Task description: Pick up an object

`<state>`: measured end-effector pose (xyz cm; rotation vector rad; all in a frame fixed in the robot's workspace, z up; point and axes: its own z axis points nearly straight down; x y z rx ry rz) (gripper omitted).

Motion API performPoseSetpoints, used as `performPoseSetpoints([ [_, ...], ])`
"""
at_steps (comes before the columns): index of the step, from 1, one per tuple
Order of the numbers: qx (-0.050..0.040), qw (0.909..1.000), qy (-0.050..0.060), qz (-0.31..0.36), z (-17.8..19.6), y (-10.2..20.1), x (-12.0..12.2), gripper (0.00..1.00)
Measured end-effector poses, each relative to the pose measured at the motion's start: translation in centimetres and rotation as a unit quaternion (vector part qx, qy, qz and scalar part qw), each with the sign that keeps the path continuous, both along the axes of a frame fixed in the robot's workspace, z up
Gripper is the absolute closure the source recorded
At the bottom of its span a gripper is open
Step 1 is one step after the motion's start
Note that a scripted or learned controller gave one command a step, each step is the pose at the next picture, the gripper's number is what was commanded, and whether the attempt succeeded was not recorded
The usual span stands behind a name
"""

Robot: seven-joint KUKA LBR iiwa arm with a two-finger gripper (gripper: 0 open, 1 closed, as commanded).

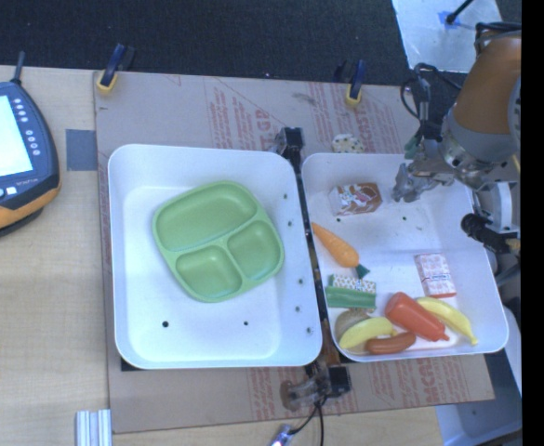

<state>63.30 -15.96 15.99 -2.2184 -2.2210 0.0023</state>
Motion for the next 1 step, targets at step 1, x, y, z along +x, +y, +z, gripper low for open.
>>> performPoseSetpoints([
  [1, 0.0001, 1.0000, 0.001, 0.000, -0.05, 0.01, -0.03, 0.00],
])
